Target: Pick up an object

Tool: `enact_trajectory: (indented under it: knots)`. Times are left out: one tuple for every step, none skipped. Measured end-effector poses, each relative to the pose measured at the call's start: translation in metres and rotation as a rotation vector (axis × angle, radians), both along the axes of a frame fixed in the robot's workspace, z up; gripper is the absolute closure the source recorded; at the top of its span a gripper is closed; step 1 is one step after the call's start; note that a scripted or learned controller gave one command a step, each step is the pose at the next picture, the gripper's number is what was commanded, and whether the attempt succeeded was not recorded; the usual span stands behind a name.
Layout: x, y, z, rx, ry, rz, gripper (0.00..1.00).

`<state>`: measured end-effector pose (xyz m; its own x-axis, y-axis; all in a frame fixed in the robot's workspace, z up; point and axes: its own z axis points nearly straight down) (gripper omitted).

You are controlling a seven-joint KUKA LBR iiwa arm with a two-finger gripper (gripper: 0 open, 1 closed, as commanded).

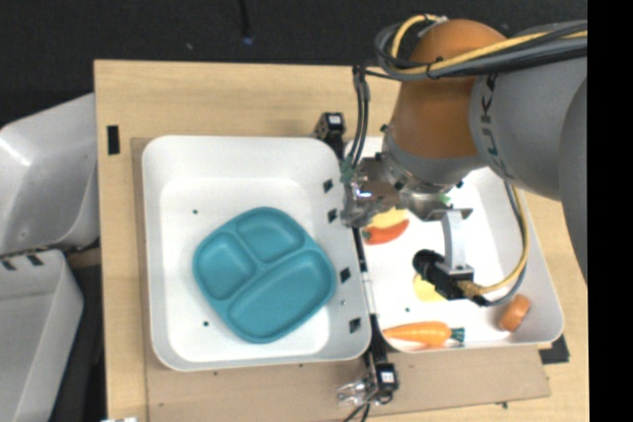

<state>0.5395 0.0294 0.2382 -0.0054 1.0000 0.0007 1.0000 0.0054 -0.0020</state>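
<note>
Just above the left wall of the right bin (539,336), where it meets the left bin (158,212), the gripper (371,203) hangs low under the arm's (534,124) orange band. The wrist covers it from above, so I cannot tell whether it is parted or closed, and nothing can be seen caught in it.

Closest to it is a red-orange piece (386,231), lying on the white floor of the right bin just below and to the right of the gripper in the camera view, with a thin yellow strip along its upper edge. Whether the gripper touches it cannot be made out.

Further out in the same bin, toward the near wall, a small yellow piece (426,291) lies partly covered by the robot's own gear. Beyond that, a carrot (420,334) with a green stub at its right end lies flat along the near wall, pointing left. A small orange lump (512,313) sits in the near right corner, well apart from the gripper.

The left bin holds one thing: a blue plate (262,274) with three compartments, lying flat near the middle of the floor and turned at a slant to the walls. Both bins rest on a pale wooden bench (218,94).
</note>
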Motion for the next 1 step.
enact_trajectory:
  knots:
    - [-0.0194,0.0458,0.0108,0.002,-0.001,0.002,1.0]
